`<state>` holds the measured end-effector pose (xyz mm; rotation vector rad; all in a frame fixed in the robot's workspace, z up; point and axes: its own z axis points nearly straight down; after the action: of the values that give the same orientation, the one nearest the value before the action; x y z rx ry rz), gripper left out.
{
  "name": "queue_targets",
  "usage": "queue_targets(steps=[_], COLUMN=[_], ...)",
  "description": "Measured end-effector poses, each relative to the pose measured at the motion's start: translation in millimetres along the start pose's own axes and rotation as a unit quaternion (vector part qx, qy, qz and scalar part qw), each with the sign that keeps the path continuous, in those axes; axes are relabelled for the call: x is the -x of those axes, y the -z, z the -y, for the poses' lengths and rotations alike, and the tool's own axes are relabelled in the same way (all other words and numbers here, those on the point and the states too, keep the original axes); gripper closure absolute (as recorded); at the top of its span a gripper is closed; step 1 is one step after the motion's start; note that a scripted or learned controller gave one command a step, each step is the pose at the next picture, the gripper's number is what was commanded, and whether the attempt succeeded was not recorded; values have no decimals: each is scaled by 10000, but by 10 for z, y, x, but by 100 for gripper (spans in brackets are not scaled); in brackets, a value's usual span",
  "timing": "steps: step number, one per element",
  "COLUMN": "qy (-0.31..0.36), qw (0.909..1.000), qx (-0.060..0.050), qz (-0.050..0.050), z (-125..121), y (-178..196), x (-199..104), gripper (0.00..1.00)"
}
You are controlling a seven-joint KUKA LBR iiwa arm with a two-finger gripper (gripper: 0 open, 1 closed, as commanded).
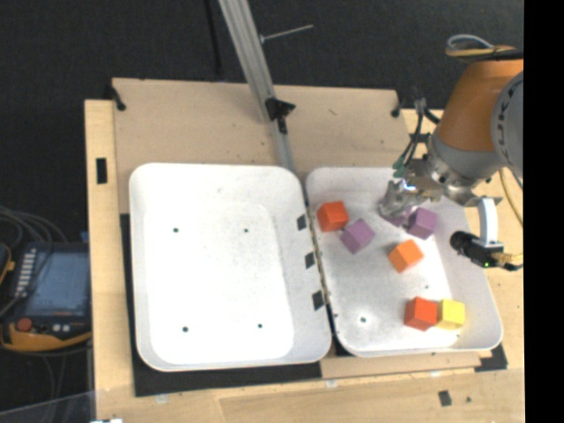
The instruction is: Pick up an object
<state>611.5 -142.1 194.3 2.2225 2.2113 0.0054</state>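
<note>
**Gripper low over the far side of the right bin, blocks scattered around it**

At the far left, beside the bench, a handheld control pendant (48,293) with a dark screen lies on the floor with cables above it. On the bench, the left bin (141,192) is a shallow white tray with a few small dark dots on its floor. A slanted metal pole (251,60) rises from the far side, ending near the gap between the two bins.

The right bin (370,333) holds six blocks. Going left to right: an orange-red block (332,216) sits at the far left, a purple block (357,234) just beside it to the near right, an orange block (405,255) toward the middle, and a second purple block (423,222) farther back. Near the front right corner a red-orange block (422,313) touches a yellow block (452,313).

The gripper (397,203) hangs low over the far part of the right bin, just left of the second purple block and very close to it. Whether its jaws are spread or closed cannot be told, and no block is seen between them. The arm (471,113), orange above grey, reaches in from the right.
</note>
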Motion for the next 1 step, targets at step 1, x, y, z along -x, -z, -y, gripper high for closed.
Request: queue_targets(steps=[1], qy=[13], qw=[10000], qx=[-15], qz=[-5], z=[-10], y=[155], x=[16], gripper=[100])
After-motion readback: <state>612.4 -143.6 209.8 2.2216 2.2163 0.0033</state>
